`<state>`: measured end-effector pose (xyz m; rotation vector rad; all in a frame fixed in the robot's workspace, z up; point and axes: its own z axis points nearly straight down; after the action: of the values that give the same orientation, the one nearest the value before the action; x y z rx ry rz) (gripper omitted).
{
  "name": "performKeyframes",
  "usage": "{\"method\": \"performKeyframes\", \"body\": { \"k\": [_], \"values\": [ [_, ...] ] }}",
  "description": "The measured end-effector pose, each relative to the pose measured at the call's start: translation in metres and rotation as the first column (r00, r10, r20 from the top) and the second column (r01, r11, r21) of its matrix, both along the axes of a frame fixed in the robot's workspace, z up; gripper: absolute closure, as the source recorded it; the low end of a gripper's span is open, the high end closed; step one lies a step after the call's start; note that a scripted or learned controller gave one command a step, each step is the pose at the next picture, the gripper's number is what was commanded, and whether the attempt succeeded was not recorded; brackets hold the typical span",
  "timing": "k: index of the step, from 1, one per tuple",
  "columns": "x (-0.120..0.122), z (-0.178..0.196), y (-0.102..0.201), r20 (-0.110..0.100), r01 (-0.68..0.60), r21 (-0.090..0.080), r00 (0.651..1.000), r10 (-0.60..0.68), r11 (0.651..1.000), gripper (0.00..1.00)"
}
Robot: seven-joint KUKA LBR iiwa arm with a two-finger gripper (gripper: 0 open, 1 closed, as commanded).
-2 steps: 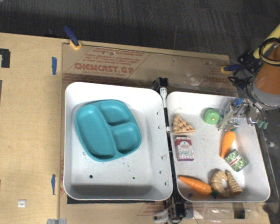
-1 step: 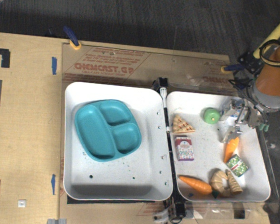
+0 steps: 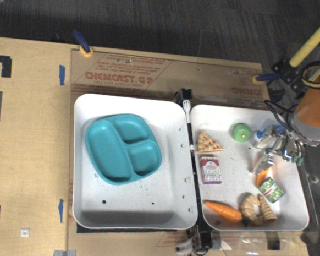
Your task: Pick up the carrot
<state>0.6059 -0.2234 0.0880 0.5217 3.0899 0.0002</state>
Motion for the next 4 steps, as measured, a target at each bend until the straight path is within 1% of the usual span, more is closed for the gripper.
{"method": "performKeyframes", "body": {
  "k": [1, 2, 3, 4],
  "values": [
    [-0.014, 0.0, 0.014, -0.001, 0.48, 0.002, 0.877, -0.48, 0.877, 0.0],
    [-0.011, 0.015, 0.014, 0.01, 0.478, 0.004, 0.879, -0.478, 0.879, 1.0],
    [-0.012, 0.012, 0.02, -0.006, 0.474, 0.009, 0.881, -0.474, 0.881, 0.0],
    [-0.036, 0.002, 0.079, 0.004, 0.33, 0.003, 0.944, -0.33, 0.944, 0.0]
  ]
}}
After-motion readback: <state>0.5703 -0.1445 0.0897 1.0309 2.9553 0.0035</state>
